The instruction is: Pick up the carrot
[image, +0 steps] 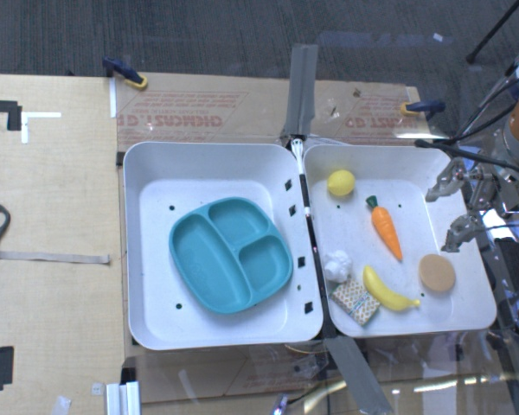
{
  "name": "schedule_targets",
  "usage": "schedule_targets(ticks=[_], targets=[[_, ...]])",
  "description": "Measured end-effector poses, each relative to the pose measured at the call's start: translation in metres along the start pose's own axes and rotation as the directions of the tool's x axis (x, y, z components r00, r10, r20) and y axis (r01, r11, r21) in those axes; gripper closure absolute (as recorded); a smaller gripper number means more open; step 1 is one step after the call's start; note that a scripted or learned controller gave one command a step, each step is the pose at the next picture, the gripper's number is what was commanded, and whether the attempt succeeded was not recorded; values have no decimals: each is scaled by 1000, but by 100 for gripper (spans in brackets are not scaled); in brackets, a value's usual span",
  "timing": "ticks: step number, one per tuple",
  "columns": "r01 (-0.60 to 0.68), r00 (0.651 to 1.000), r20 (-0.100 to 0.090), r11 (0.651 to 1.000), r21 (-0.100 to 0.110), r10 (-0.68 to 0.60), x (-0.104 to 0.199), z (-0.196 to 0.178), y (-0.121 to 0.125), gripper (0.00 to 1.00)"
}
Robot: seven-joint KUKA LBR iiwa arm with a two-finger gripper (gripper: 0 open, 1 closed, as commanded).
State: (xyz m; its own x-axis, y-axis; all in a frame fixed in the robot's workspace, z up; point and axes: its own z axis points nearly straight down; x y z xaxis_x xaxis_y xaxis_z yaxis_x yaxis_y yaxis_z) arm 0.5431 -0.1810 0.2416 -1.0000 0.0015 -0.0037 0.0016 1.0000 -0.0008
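Carrot: the small orange plastic carrot with a green top lies flat in the middle of the right-hand white bin, green end toward the far wall, tip pointing toward the near right.
Neighbours: a round yellow lemon sits just beyond its green end; a yellow plastic banana lies near its tip; a tan round disc-shaped piece sits to the tip's right. None of them touches the carrot.
Gripper: the two-finger gripper hangs at the right rim of that bin, well apart from the carrot, with its jaws standing apart and nothing between them.
Step in hand: the approach, as I judge it; the carrot is not yet reached.
Doing it well: bring the jaws over the carrot's thicker upper half, turn them to close across its narrow width, and descend straight.
Risk: closing near the thin tip may let it slip or nudge the banana.
Left bin: a teal three-compartment plate, not involved.
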Motion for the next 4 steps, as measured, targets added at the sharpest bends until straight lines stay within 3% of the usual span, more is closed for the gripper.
schedule_targets(ticks=[1,2,3,4], targets=[[-26,1000,0,1000,0,26,-35,105,21,0],[-107,994,0,994,0,107,-46,149,24,0],[-103,995,5,995,1,103,-48,138,25,100],[-104,995,5,995,1,104,-49,138,25,0]])
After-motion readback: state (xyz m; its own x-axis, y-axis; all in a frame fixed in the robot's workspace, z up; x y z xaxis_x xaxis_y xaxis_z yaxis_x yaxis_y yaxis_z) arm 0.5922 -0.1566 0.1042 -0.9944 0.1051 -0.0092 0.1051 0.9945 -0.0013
